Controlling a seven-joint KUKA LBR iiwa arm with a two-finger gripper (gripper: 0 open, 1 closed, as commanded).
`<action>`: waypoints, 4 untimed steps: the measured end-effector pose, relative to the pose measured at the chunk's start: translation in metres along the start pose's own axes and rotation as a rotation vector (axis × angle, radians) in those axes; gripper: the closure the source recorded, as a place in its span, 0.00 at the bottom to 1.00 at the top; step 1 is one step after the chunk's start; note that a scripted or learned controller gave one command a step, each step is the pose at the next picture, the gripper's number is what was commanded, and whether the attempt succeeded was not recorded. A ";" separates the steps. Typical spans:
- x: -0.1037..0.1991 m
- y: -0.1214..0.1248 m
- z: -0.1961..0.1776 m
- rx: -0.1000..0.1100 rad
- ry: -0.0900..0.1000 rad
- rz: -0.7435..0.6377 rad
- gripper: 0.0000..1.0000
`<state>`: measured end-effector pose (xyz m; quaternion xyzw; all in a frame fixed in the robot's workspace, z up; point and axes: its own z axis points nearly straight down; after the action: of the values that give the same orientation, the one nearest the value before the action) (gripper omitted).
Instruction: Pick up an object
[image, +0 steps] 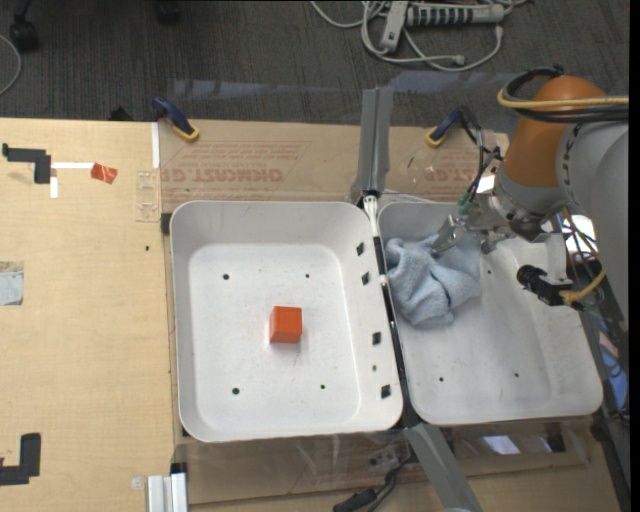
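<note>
1. The task's thing here seems to be the light blue cloth (432, 283). It lies crumpled in the right bin (520, 385), in the upper left part of it, and its left edge is just beside the wall where the two bins meet.

2. The gripper (468, 226) is at the upper right edge of the cloth, touching or almost touching its top fold. I cannot tell if it is released or clenched, because the metal parts and cables at the wrist cover each other from this angle. No fold of cloth is visibly between them, so I do not say that it holds the cloth.

3. To the right of the cloth stands the arm (560, 140), with its orange band above the wrist. It reaches down from the right side of the bench.

4. To the left of the cloth, well apart from it, an orange cube (286, 325) sits near the middle of the left bin (210, 300). The gripper is far from it.

5. My judgement: the step in hand is the grasp attempt on the cloth, at the moment of contact. The lift is not yet done, because the cloth rests on the bin floor.

6. The next move calls for a firm pinch on a thick fold, then a straight lift. A thin edge of soft cloth can slip out.
</note>
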<state>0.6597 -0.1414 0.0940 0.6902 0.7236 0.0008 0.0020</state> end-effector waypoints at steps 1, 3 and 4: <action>-0.001 0.000 -0.009 0.000 -0.001 0.002 1.00; 0.039 -0.002 -0.099 0.006 0.000 0.054 1.00; 0.014 0.000 -0.086 0.004 0.000 -0.095 1.00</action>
<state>0.6589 -0.1275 0.1802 0.6551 0.7555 -0.0007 0.0005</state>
